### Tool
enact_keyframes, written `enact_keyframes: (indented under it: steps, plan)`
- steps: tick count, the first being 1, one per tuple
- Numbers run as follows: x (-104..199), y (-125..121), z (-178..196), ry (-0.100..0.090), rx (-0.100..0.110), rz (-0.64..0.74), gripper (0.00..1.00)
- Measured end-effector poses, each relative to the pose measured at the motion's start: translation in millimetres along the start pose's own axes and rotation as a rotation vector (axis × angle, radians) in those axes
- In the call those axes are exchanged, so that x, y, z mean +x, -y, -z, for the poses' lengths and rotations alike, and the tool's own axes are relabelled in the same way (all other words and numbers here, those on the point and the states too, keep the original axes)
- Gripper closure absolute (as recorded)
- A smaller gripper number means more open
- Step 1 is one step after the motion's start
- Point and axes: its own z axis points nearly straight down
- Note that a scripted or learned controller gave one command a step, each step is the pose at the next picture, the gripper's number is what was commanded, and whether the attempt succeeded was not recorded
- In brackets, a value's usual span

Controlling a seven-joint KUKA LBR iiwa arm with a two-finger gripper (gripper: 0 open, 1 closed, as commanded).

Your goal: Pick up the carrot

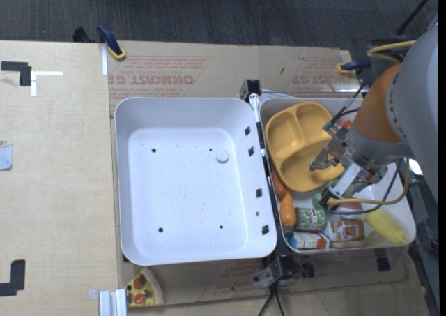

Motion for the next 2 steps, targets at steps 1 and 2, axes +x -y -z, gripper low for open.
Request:
enact_keyframes:
  steps: [1,2]
  plan:
    - [-20.5,-10.8,-0.4,-0.036,-0.028,-0.233,0.00]
    - [-21.7,-68.0,-14.1,0.000,0.016,-0.297,0.00]
